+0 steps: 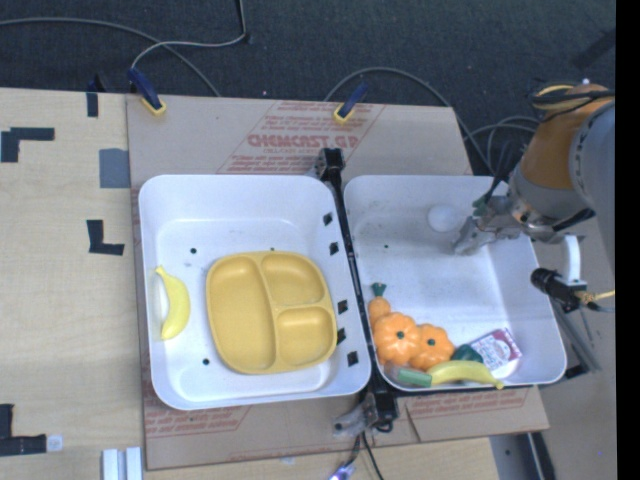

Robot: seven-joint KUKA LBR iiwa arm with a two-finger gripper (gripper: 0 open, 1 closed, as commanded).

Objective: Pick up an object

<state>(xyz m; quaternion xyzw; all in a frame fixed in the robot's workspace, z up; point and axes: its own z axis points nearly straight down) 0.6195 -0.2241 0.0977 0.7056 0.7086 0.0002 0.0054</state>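
Two shallow white bins sit side by side on a cardboard sheet. The gripper [468, 236] hangs low over the upper right part of the right bin [420, 268], at the end of a grey arm [565, 163] with an orange band. Whether it is open or closed cannot be told.

Just to its left lies a small white ball [442, 217], apart from the fingers.

Well below, along the bin's near edge, cluster two orange pumpkins [412, 340], a yellow banana [465, 373] and a red-and-white packet [497, 349], its print unreadable.

The left bin [240, 203] holds a yellow divided plate [270, 310] and another banana [175, 303].

Red lettering on the cardboard [290, 140] is too blurred to read.
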